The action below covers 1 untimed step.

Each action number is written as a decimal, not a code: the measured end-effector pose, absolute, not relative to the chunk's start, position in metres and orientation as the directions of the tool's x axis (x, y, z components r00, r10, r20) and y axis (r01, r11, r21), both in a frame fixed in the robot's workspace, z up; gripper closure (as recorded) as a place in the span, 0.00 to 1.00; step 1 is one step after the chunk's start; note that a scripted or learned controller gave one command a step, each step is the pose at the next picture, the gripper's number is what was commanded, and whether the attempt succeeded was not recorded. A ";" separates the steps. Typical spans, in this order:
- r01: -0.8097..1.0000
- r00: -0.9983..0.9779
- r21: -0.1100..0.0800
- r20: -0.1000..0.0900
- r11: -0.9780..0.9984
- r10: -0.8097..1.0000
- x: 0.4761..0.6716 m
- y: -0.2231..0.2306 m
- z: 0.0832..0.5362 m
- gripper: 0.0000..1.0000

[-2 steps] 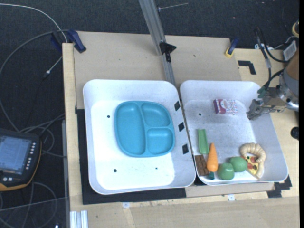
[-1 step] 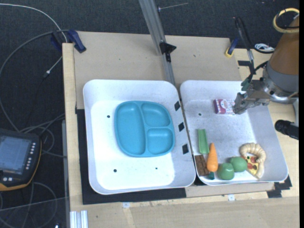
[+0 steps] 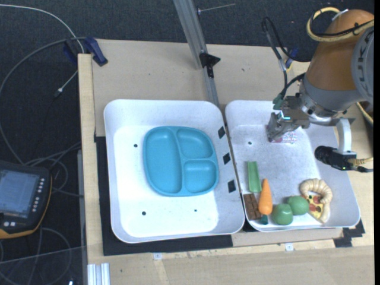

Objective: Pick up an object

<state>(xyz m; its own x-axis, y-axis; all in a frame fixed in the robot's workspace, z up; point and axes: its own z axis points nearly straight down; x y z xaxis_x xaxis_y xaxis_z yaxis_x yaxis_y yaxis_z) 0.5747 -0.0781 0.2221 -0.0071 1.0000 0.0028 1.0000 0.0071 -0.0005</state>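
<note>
Upper right of the frame, inside the right bin (image 3: pixel 297 221): claw (image 3: pixel 276 133) sits low over the bin floor, w/ the grey-and-orange arm (image 3: pixel 335 58) reaching in from the right edge. Can't tell how the claw is set; dark blur from this angle. A small pale pinkish thing (image 3: pixel 289 137) lies just beside the tips, maybe touching, but nothing visibly gripped.

Progress, as a judgement: reach looks about done, grasp not confirmed, lift not started. Left to do: close on smth and raise it clear.

Other candidates lie along the bin's lower edge, well apart from the claw: green stick (image 3: pixel 253 176), carrot (image 3: pixel 265 197), brown bar (image 3: pixel 252 206), two green round pieces (image 3: pixel 290 209), pizza slice toy (image 3: pixel 315 198).

Left bin (image 3: pixel 119 159), frame centre-left, holds a blue divided tray (image 3: pixel 179 160). Both bins sit on a tan bench (image 3: pixel 148 70). Metal post (image 3: pixel 193 28) runs up from btw the bins. Dark floor around; cables and a pendant (image 3: pixel 21 198) at left edge.
</note>
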 end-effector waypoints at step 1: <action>1.000 -0.008 0.003 0.003 0.008 1.000 0.590 -0.023 0.236 1.00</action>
<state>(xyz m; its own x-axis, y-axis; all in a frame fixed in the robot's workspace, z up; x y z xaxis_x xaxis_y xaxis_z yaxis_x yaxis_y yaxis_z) 0.5896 -0.0232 0.2356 -0.0079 1.0000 0.0025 1.0000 0.0079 0.0032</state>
